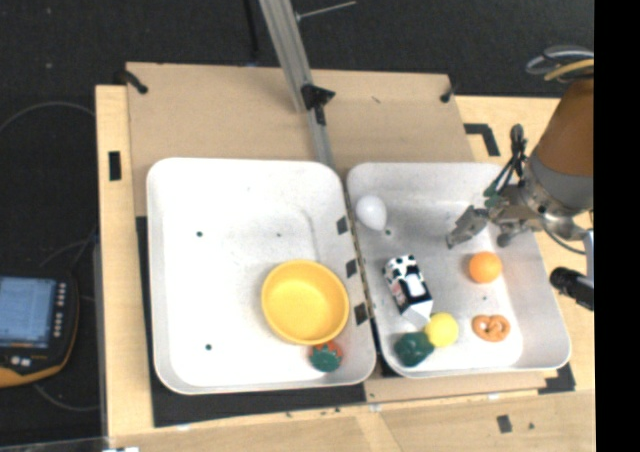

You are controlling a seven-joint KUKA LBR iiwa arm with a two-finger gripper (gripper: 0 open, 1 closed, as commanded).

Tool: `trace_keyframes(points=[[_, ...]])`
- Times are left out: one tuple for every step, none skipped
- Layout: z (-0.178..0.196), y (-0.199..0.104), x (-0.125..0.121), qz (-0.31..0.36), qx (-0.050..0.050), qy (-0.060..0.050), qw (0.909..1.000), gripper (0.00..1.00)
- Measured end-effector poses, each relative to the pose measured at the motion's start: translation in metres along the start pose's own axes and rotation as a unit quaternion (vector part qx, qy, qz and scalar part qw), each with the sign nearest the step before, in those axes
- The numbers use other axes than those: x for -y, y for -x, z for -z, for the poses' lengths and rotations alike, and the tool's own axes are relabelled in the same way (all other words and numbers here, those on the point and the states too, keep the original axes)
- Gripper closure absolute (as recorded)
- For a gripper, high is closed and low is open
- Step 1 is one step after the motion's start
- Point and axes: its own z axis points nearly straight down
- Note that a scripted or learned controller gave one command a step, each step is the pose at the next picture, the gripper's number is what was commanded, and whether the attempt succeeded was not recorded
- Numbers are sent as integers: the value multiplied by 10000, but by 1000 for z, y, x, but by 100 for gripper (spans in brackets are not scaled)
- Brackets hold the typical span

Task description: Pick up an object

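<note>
Camera view from above shows a tan desk [250, 120] carrying two white bins. Left bin [220, 210] holds a yellow bowl [305, 300], with a small green and red item [327, 356] touching its near rim. Right bin [430, 190] holds a black-and-white carton [407, 284], an orange ball [484, 267], a yellow ball [442, 329], a pretzel [490, 327], a dark green piece [411, 348] and a white egg shape [371, 211]. The grey arm's gripper [490, 223] hovers over the right bin, fingers spread apart, gripping nothing, just above the orange ball.
</note>
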Motion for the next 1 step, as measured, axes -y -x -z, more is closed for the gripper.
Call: trace_keyframes(points=[[-50,11,-1,-2,6,10,10000,0]])
